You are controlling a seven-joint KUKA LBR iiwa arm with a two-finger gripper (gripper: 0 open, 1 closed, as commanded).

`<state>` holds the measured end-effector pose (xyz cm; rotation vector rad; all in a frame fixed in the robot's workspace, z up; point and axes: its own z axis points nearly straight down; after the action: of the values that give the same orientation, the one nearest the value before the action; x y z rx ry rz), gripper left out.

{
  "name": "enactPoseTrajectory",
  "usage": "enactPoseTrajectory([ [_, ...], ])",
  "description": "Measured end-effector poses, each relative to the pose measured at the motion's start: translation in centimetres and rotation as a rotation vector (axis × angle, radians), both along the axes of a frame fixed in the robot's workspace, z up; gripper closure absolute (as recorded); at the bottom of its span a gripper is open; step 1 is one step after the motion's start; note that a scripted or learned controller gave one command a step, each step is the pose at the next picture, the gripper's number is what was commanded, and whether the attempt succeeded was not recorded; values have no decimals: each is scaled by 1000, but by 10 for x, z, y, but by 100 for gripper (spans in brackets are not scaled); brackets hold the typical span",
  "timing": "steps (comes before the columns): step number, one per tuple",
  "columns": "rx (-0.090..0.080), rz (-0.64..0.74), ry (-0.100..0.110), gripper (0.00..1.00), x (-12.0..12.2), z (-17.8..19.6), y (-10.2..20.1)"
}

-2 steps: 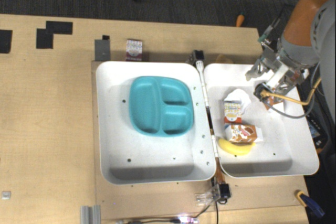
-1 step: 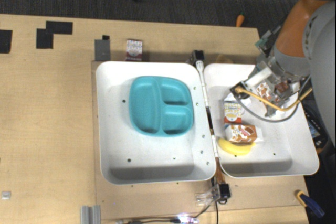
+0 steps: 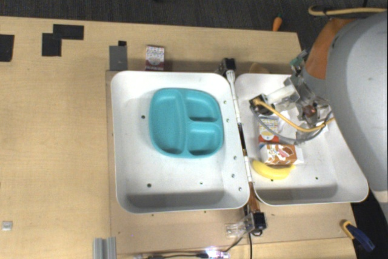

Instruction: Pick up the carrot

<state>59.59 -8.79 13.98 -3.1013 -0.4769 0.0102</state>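
Hanging over right shallow white bin (image 3: 339, 182), grey robot arm (image 3: 361, 82); state of jaws cannot be told; carrot pickup looks not yet done.

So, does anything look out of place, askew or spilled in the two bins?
Nothing spilled or broken. The teal plate lies slightly turned in the left bin. In the right bin a printed packet overlaps a yellow thing against its left wall. A small orange thing sits outside, at the far edge of the bench.
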Motion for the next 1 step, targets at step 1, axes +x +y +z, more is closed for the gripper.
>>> enactPoseTrajectory([
  [1,-3,43,-3,0,19,-41,-65],
])
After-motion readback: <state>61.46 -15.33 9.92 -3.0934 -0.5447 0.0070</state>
